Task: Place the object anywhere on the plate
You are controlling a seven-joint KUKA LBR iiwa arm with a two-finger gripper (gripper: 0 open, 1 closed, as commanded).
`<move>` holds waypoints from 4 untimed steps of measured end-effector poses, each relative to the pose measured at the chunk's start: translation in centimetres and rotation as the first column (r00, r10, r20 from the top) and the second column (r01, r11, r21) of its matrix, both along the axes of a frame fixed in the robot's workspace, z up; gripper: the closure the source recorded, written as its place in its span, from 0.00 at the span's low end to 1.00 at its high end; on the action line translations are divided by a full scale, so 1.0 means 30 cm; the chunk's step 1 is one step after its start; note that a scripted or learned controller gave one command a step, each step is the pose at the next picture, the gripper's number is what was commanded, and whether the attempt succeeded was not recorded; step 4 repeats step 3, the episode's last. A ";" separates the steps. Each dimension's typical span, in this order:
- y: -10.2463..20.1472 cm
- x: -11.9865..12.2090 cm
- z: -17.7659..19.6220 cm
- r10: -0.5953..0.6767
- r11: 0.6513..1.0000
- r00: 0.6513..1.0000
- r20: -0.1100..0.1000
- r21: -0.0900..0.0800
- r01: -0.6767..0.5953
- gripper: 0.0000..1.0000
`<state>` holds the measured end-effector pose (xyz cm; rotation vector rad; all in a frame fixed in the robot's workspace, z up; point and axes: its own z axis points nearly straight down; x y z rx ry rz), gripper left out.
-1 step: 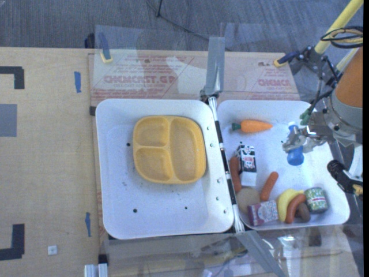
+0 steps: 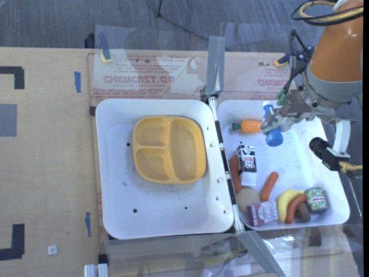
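Grey arm [image 2: 337,62] with a broad orange band

The rounded orange band [image 2: 340,45] sits above a pale grey wrist ring [image 2: 334,88]. Yellow and black cables [image 2: 317,7] loop over the top of the arm, and thin black wires run down its left side. Below the ring hangs a metallic grey gripper [image 2: 275,123] body with blue parts at its tip.

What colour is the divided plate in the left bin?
The plate is yellow, seen clearly in the camera view.
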<state>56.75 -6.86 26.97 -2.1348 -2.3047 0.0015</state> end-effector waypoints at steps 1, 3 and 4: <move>0.197 0.158 -0.130 0.044 0.999 0.999 0.001 0.000 -0.044 1.00; 0.630 0.307 -0.157 0.080 0.997 0.997 0.000 0.000 -0.080 0.00; 0.630 0.307 -0.157 0.080 0.997 0.997 0.000 0.000 -0.080 0.00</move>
